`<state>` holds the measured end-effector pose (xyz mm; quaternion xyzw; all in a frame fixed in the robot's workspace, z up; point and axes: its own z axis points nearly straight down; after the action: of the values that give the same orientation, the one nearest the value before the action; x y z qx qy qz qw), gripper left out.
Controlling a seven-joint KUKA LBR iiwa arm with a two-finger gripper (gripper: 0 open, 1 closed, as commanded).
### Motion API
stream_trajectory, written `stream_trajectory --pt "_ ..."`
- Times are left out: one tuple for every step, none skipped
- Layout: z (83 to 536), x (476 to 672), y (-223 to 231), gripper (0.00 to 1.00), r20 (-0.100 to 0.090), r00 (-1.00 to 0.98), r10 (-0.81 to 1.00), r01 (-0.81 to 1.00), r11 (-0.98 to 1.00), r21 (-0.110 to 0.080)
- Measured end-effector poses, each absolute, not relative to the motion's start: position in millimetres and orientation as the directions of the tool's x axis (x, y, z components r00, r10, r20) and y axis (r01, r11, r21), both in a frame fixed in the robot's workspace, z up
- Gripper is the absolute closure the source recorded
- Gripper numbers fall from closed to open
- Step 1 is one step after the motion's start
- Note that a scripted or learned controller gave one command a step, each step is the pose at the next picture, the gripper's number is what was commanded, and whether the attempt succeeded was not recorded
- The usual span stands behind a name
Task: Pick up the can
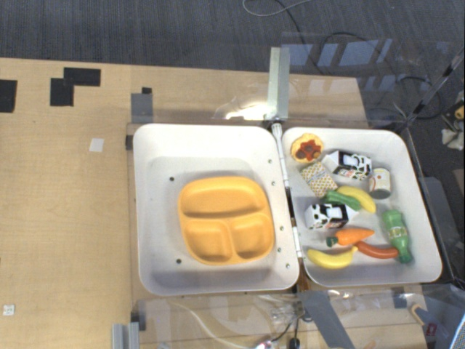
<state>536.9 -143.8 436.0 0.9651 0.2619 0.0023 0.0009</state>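
While the task is to pick up the can (380, 182), nothing suggests the lift has begun. It lies on its side near the right edge of the right bin (418, 187), just beside a cow-print carton (352, 165), amid toy food: bananas, a carrot, a green bottle (397, 233). An orange divided tray (221, 220) sits mid-left bin (156, 209). Gripper state cannot be told. By my reading, approach, grasp and lift all remain.

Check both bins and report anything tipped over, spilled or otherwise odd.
Nothing is spilled or broken. The can lies on its side in the right bin, as do the two cartons and the green bottle. The yellow tray sits flat.
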Motion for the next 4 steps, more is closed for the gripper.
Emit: stream_trajectory --pt "436.0 557.5 -182.6 1.00 0.004 0.971 0.241 0.241 -0.971 0.002" --pt "436.3 580.0 -205.4 1.00 0.004 0.978 0.207 0.207 -0.978 0.002" --pt "436.2 630.2 -204.2 1.00 0.004 0.969 0.247 0.247 -0.969 0.002" --pt "424.3 634.0 -186.0 1.00 0.005 0.978 0.206 0.206 -0.978 0.002"
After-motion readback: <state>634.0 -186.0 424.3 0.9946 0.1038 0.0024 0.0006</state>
